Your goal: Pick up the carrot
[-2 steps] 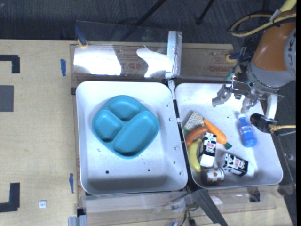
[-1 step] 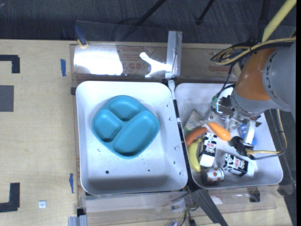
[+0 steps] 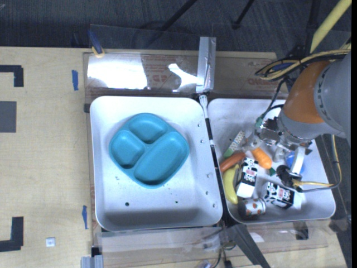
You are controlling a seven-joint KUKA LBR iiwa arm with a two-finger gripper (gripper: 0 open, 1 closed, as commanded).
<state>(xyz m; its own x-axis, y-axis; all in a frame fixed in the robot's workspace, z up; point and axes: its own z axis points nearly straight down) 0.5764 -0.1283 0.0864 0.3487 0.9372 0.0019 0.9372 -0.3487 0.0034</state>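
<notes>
Your gripper (image 3: 266, 149) hangs over the right-hand shallow white bin (image 3: 323, 205); you cannot tell how it stands. Nearest you lie black-and-white patterned cartons (image 3: 279, 194), their print too small to read, and a yellow banana (image 3: 229, 184). Behind them, the tapered orange carrot (image 3: 231, 162) rests near the bin's left wall. Farther left, a blue three-compartment plastic plate (image 3: 148, 148) sits in the left-hand white bin (image 3: 106, 205).

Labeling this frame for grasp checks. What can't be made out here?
- tool: open or shut unreadable; the arm and wrist hardware cover it.
- carrot: partly hidden among clutter, its right end unclear.
- Small items beside the banana: too small and jumbled to identify.
</notes>
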